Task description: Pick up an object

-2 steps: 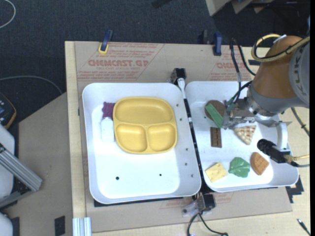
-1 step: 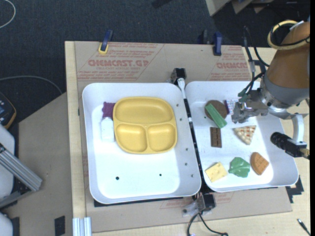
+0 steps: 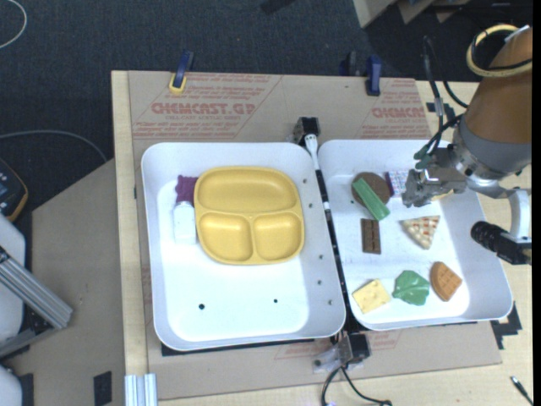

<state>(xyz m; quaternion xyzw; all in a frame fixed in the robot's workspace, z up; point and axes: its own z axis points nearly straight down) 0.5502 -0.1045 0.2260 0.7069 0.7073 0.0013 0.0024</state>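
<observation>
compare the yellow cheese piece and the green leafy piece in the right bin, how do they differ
The yellow cheese piece is pale yellow with straight edges and flat faces, a blocky wedge; the green leafy piece is bright green with a lumpy, ruffled outline. The cheese lies nearer the divider between the bins, while the green piece sits to its right, close to the orange-brown piece. Both are small toy foods resting along the near edge of the right bin.

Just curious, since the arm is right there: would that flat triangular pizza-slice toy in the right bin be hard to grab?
Probably awkward. The flat triangular pizza-slice toy lies low on the right white bin, so fingers get little height to squeeze. It looks rigid and light, so it might slide when nudged. It should not roll. The gripper sits just above it.
</observation>
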